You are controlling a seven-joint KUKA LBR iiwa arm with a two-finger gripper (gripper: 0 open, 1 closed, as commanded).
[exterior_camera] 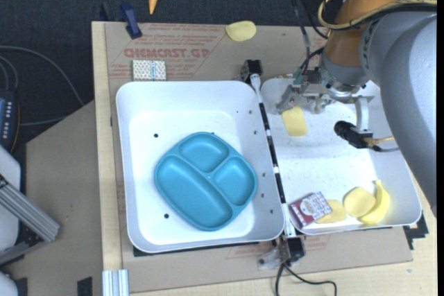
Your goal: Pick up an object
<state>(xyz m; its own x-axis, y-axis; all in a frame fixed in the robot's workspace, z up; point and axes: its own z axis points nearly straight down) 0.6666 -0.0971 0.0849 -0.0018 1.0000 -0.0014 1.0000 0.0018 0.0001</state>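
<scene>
Camera view: arm (388, 45) comes in from the right, grey w/ orange band near the wrist, bent down over the far end of the right bin (326, 170). Gripper (303, 102) sits low at that bin's far-left part; can't tell if it's apart or together, too much metal clutter there.

A pale yellow block (295, 122) lies just below the gripper, touching or nearly so; can't tell if it's gripped or just lying on the bin floor.

Right bin, near end: red-and-white packet (310, 208) by the near-left corner, beside it a cluster of yellow pieces incl. a banana-like one (369, 203).

Left bin (139, 114) holds a blue divided plate (205, 180), 3 compartments, lying flat at a slant, approx centre.

On the bench board beyond the bins: yellow lemon-like piece (241, 30), small patterned packet (149, 69), blue clip-like thing (129, 19). A small orange carrot-like item (153, 0) lies on the dark floor past the board.
</scene>
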